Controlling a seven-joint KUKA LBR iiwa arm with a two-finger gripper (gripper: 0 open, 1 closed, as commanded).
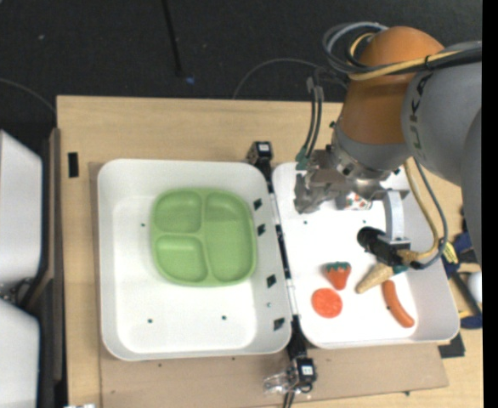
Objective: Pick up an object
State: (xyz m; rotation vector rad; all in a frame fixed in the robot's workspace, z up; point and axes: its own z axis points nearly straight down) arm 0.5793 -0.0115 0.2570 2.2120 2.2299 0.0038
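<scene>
We saw the arm (453, 117) reaching in from the right, with its claw (314, 196) hanging over the far left corner of the right bin (351, 334), close to the wall it shares with the left bin (113, 228). We could not tell whether the claw was wide or narrow, and we saw nothing held in it.

The things to pick lay together in the near half of the right bin, well apart from the claw. A small red strawberry with a green top (337, 274) sat nearest the bin's middle. A flat orange-red disc (326, 303) lay just beside it, toward the front edge. To the right of them a pale cone (371, 278) lay tilted, and an orange-red sausage-shaped piece (398, 304) lay just below the cone.

In the left bin a green divided plate (205, 236) lay flat near the middle. Both bins rested side by side on the pale wooden desk (164, 126).
</scene>
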